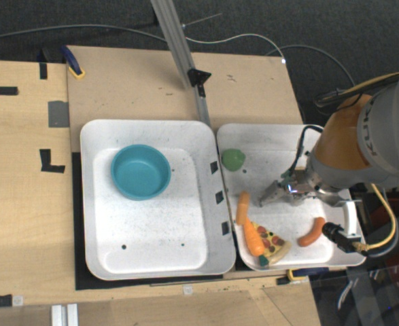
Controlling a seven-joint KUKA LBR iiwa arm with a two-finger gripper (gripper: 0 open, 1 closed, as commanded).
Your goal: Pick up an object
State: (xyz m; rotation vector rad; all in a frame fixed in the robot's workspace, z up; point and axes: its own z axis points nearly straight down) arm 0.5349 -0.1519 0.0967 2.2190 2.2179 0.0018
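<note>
Down in the right bin [281, 138], the pincer [268, 194] hovered with fingers spread, pinching nothing. Just beside it lay a carrot [242, 208], a second carrot [254, 239] touching a pizza slice [274, 244], a sausage [312, 232], and a green ball [233, 159]. A teal bowl [141, 172] sat in the left bin [97, 182].

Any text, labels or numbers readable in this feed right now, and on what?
No text reads clearly.
Dark lettering runs up the grey arm casing near the orange band: too cut off and blurred to read.
The bins, blue bowl and toy food carry no visible writing.
</note>
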